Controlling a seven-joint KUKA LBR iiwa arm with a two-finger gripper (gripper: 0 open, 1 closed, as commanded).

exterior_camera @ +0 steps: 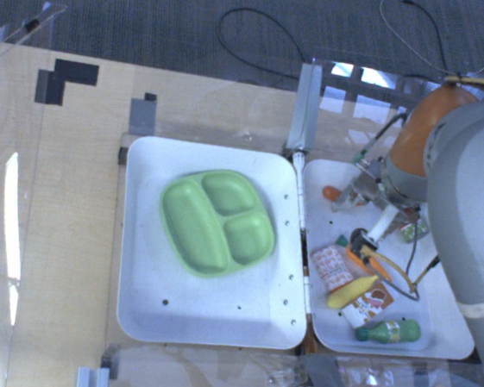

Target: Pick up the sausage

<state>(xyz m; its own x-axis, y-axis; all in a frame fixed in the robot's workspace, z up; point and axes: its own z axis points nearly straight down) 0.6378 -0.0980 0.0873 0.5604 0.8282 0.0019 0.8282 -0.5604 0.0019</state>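
Observation:
The sausage (332, 192), a small reddish-orange piece, lies near the far left corner of the right bin (448, 329). My gripper (358, 212) hangs low over the far part of that bin, just right of the sausage and apart from it. The grey arm with its orange band (424, 122) covers the bin's right side and hides what lies under it.
Nearer in the right bin lie a pink packet (331, 266), an orange carrot-like piece (374, 264), a yellow banana-like piece (352, 290), a small carton (370, 307) and a green bottle (389, 332). The left bin (142, 307) holds a green divided plate (188, 225).

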